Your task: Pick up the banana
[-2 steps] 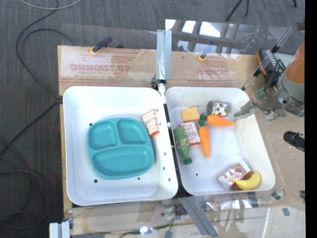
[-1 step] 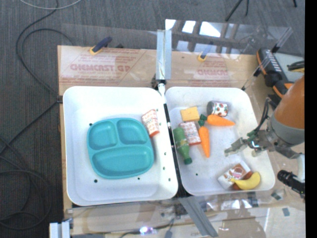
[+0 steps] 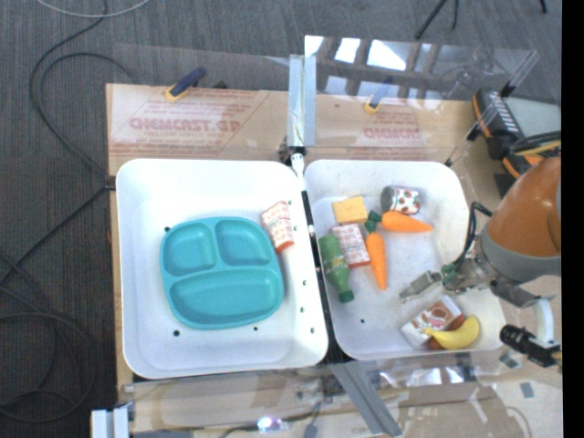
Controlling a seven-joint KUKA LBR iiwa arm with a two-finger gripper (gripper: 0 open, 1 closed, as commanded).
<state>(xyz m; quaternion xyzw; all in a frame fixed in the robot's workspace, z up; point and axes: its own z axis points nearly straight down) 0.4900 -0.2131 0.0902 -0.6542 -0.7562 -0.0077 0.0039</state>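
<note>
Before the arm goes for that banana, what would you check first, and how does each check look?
1. Banana in sight, in the right bin, near its front right corner: ok.
2. Pincer already on the banana: not ok, it sits apart, up and left of it.
3. Pincer free of other items: ok, nothing shows between its fingers.
4. Banana clear of neighbours: not ok, it rests against a small packet.
5. Two carrots out of the path: ok.
</note>
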